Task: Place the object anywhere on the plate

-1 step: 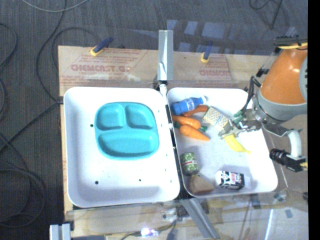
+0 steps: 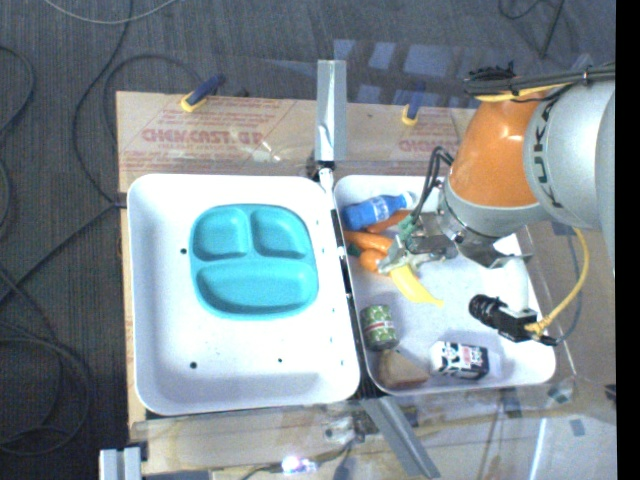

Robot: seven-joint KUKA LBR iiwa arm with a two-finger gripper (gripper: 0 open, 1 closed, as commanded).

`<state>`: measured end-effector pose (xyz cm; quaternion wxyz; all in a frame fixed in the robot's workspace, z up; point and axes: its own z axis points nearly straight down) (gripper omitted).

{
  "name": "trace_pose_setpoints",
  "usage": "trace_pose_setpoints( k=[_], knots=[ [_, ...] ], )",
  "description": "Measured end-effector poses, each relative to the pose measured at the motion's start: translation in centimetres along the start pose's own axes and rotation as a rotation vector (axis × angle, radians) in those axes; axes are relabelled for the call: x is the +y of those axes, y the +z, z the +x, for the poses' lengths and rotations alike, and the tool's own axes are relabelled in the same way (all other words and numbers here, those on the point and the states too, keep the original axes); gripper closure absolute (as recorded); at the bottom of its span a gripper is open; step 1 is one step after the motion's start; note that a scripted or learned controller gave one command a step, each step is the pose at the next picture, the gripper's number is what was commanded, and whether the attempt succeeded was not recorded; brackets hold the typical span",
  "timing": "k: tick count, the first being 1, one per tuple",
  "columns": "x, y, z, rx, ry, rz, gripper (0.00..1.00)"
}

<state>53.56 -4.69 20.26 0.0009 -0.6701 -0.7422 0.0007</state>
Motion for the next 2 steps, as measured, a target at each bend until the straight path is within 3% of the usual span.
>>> trace_pose_setpoints(
  k=[1,2],
  knots=[
    [2.47,0.15,7.47,-0.001,-0.023,0.002,1.00],
    [2.47,0.14,7.46,-0.001,-0.024,0.002,0.00]
  ],
)
